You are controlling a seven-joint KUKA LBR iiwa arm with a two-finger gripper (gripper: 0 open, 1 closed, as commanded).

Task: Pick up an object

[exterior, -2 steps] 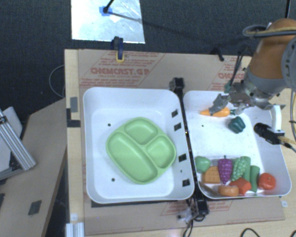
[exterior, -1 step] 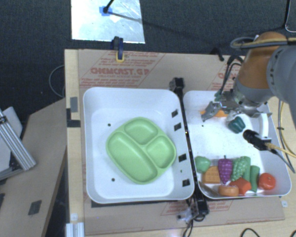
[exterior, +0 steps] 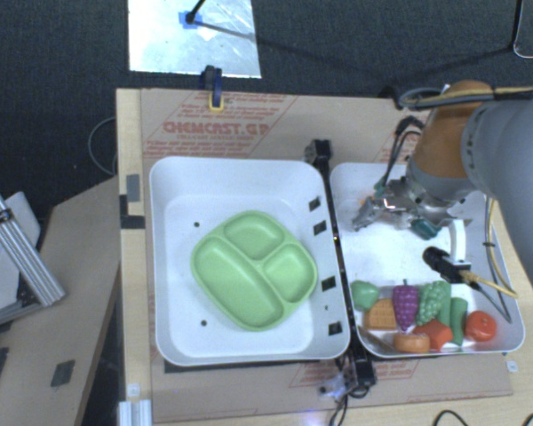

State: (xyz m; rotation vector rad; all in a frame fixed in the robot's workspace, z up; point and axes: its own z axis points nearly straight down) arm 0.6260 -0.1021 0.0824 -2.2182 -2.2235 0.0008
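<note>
My gripper [exterior: 371,214] hangs low over the upper part of the right bin [exterior: 364,260], above bare white floor, with nothing visibly held. Several toy foods lie in a cluster along that bin's near edge, well below the gripper: a green round piece [exterior: 365,293], a yellow corn [exterior: 382,314], purple grapes [exterior: 406,303], a green vegetable [exterior: 434,299], a red tomato [exterior: 481,326] and an orange piece [exterior: 414,343]. A small teal piece [exterior: 424,229] shows just under the wrist; I cannot tell whether it lies loose.
The left bin [exterior: 173,238] holds a green divided plate [exterior: 254,269]. A black ridge with clips [exterior: 329,238] separates the two bins. A metal frame [exterior: 18,247] stands off the bench to the left.
</note>
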